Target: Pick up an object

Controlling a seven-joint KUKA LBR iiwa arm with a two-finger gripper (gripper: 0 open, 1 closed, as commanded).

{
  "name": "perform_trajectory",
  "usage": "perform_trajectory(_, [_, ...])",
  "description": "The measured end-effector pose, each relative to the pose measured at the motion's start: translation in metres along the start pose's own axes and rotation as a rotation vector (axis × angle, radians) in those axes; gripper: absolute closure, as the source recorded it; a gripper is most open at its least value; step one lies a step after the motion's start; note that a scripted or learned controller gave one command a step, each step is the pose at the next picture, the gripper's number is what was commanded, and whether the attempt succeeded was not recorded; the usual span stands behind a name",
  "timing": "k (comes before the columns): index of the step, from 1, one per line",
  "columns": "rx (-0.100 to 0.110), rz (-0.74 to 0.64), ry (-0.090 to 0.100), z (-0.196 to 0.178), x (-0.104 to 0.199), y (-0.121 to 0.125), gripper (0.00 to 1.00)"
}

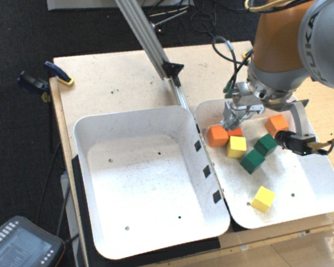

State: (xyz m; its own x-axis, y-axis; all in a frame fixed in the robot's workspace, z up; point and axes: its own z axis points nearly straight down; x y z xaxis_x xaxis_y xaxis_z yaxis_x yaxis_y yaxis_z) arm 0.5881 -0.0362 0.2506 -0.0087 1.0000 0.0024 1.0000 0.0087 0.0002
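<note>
The orange block [218,135] is sitting just below the gripper [234,125], touching the yellow block [237,146] in the right bin [323,191]. Nothing is being lifted yet; grasping and raising are remaining.

Pale wooden bench [122,74], top speckled. Two shallow white bins directly on it, side by side, touching: left bin [92,171], right bin [311,193]. Blue-and-yellow clamp [54,75] at far left corner. Slanted aluminium strut [143,31] rises between bins.
</note>
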Motion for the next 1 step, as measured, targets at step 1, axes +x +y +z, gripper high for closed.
perform_trajectory(1, [0.001,0.001,0.0,0.0002,0.0476,-0.0121,1.0])
